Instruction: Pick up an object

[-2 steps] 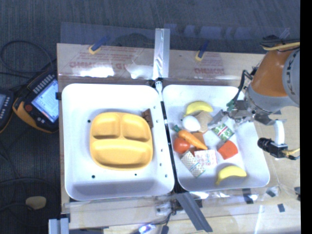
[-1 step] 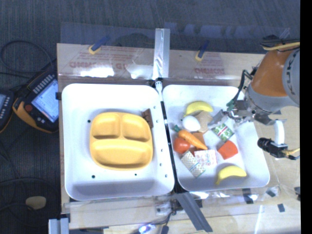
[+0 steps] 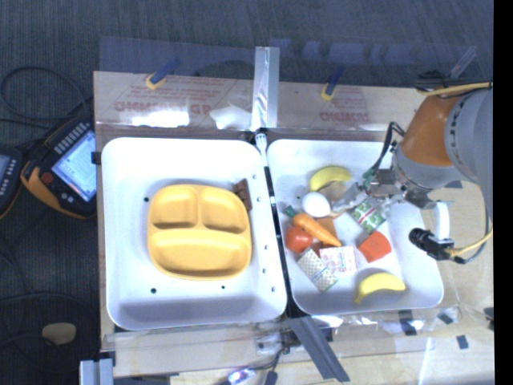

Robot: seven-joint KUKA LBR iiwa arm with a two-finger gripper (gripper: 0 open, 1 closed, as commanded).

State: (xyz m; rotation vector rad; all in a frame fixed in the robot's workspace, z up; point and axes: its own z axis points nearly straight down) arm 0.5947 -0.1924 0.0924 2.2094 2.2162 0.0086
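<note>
The arm is seen entering from the right of the camera view, its grey body and orange band lying over the upper right corner of the right bin. From the band the wrist is angled down and to the left, so that the gripper is carried low over the middle of that bin. Whether anything is caught at its tip cannot be told, since the metal parts are blurred against the objects beneath. A black cable fitting is seen hanging from the wrist near the bin's right wall. The objects to be picked are all gathered in the right bin. A yellow banana is placed just above and left of the gripper, and a white egg is set just beside it on the left. A green and white packet lies directly under the gripper's tip. An orange carrot and a red tomato are found lower left, touching each other, with a white carton below them. A red block and a second banana are placed toward the near edge. In the left bin a yellow divided tray is laid flat, well apart from the arm.
</note>
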